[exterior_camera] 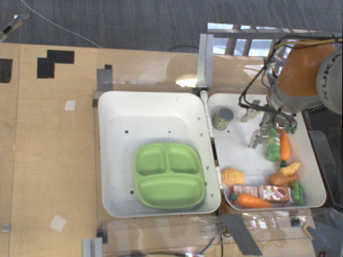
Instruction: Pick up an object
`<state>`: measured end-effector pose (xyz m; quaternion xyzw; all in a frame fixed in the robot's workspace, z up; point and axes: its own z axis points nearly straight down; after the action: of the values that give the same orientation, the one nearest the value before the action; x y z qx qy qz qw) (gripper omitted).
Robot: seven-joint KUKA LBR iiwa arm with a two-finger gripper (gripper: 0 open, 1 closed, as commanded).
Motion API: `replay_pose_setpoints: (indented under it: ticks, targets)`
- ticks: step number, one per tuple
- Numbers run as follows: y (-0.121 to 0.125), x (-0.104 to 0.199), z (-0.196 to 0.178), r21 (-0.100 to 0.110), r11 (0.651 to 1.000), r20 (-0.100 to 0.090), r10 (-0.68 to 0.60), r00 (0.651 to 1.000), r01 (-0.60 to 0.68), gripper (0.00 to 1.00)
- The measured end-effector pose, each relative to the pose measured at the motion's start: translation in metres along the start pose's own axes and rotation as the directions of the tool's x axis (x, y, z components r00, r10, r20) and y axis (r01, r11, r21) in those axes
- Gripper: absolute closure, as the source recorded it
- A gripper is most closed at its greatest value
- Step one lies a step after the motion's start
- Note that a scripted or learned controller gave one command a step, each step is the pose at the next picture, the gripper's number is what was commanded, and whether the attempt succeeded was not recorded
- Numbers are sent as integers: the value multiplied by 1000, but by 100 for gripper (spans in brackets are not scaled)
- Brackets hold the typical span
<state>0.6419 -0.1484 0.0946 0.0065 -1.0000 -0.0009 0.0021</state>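
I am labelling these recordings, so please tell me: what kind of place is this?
Probably a robot test bench in a lab: two white bins, toy food such as a carrot, and a green divided plate.

Green plate [169,176], white bins [115,111]

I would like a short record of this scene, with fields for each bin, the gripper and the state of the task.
left bin: holds a green divided plate
right bin: small can at the far left corner; toy corn, carrot and juice carton along the near wall; green bottle beside an orange carrot
gripper: low over the right bin, beside the green bottle
task state: no object seen between the fingers
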Motion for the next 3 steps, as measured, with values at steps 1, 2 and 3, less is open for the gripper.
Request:
replay_pose_setpoints:
  ticks: [1, 2, 3]
  targets:
    - [-56, 55, 6, 5, 989, 15, -149, 989, 149, 0]
    - [-55, 78, 6, 6, 996, 18, -93, 996, 93, 0]
    - [-55, 99, 5, 7, 999, 22, -42, 999, 42, 0]
